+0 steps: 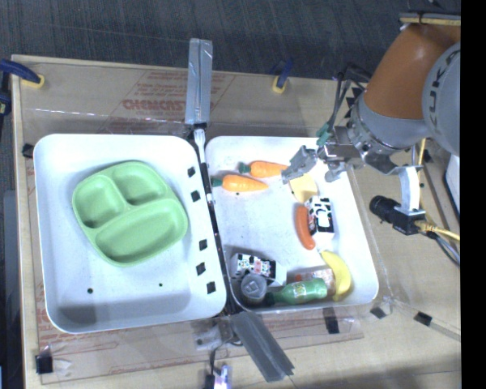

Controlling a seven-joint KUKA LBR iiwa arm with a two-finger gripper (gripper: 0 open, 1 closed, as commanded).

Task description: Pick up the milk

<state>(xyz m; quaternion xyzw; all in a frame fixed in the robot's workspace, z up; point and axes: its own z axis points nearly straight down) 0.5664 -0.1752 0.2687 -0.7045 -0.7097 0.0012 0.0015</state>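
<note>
The gripper [302, 162] is seen over the right bin's [364, 241] upper part, beside two carrots [255, 177] and just above a yellow block [304, 188] — nothing is gripped, and how wide it stands cannot be told. The milk [321, 215], a small black-and-white carton, is found mid-right in that bin, touching a sausage [304, 226] on its left. A banana [338, 272], green bottle [301, 291], dark can [253, 288] and patterned box [253, 264] are lined along the near wall. A green plate [130, 211] is held in the left bin [57, 298].
</note>
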